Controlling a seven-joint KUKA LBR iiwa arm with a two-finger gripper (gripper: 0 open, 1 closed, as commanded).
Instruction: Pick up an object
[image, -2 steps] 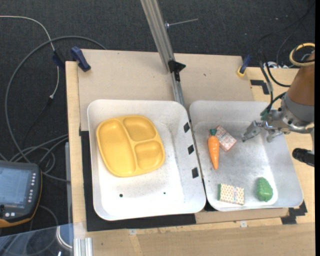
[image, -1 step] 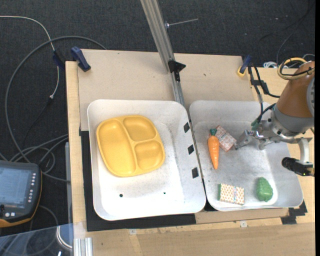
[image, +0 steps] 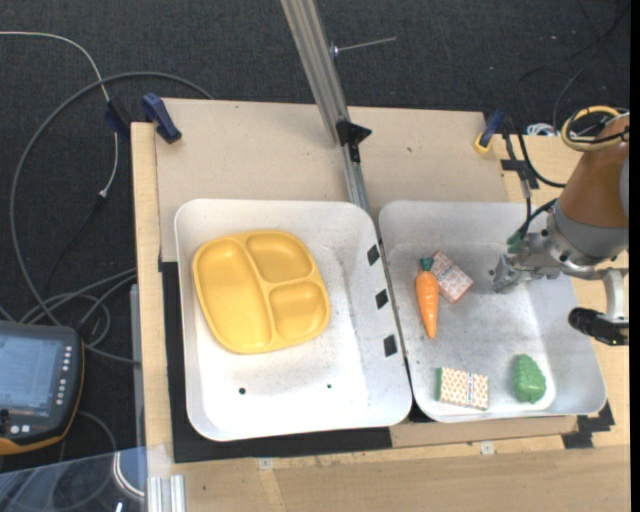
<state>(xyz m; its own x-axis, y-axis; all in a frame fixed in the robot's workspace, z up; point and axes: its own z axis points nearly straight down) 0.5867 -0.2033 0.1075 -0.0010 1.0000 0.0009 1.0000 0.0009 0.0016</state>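
The arm (image: 600, 195) is cut by the right edge, so most of it is out of sight. The gripper (image: 505, 275) is small and blurred; how it stands cannot be told. A small packet (image: 450, 277) lies partly under the carrot (image: 428, 300) top. The pendant (image: 35, 385) is cut by the left edge.

Left bin (image: 200, 400) holds a divided plate (image: 262, 291); right bin (image: 570, 330) holds a carrot (image: 428, 302) (a packet (image: 450, 277) touching it), a box (image: 462, 388) and a broccoli (image: 529, 379).
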